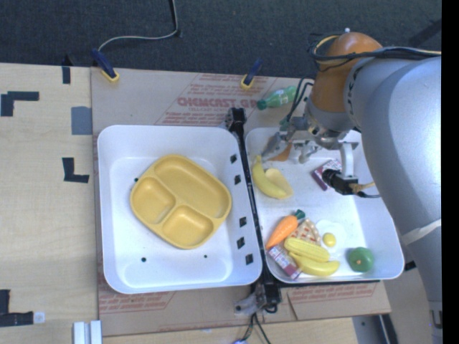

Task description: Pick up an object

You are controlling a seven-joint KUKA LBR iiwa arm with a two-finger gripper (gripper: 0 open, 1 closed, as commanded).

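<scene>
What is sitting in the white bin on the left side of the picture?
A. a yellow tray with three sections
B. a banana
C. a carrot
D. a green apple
A. The left bin has the yellow tray with three sections in it, while the banana, carrot and green apple all lie in the right bin.

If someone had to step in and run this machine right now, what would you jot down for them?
Hand: low over the back of the right bin, just behind the yellow banana-like toy; I cannot tell if it grips anything.
Right bin also holds a carrot, a waffle piece, a second banana, a green apple and an egg.
Left bin holds a yellow divided tray.
Done: nothing visibly lifted.
Left: grasp one toy and raise it.
</scene>
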